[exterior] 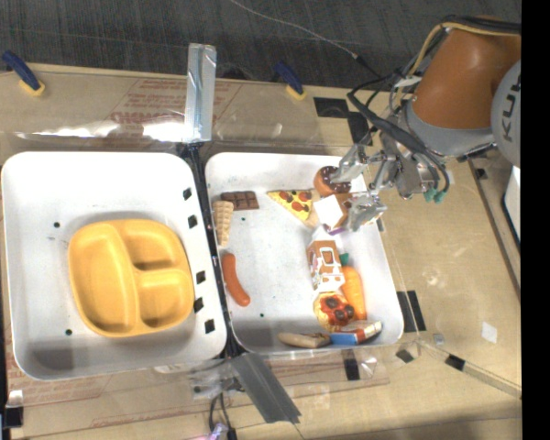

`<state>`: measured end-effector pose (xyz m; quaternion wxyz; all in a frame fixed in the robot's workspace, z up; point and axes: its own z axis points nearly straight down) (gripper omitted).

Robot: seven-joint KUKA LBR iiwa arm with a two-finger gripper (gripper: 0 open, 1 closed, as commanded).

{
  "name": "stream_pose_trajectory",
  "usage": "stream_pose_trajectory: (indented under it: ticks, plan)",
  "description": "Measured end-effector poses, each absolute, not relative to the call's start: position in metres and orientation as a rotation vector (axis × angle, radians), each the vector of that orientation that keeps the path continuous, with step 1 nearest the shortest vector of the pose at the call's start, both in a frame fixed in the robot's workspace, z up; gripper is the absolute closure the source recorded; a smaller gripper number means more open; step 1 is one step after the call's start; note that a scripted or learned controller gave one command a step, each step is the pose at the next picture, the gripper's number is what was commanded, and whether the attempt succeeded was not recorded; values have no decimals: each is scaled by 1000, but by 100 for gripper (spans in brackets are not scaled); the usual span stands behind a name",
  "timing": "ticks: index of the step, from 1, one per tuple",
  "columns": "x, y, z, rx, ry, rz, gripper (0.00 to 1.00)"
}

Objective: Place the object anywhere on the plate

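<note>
We list one grey metal robot arm (458,108): broad orange band, black cables, silvery two-finger gripper (362,195), teal fitting.

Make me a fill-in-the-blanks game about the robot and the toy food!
1. The plate in the left bin is coloured ____.
2. The pizza slice lies in the ____ bin.
3. The hot dog lies nearer to the plate than the ____ at the right bin's right side, an orange vegetable.
4. The gripper hovers over the ____ bin.

Missing words: yellow; right; carrot; right
</note>
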<state>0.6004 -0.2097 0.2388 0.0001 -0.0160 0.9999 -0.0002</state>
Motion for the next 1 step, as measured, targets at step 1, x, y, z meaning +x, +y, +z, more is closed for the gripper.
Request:
stream_pose_trajectory:
  ticks: [1]
  plan:
    - [518,-211,300,14,3134,-7,100]
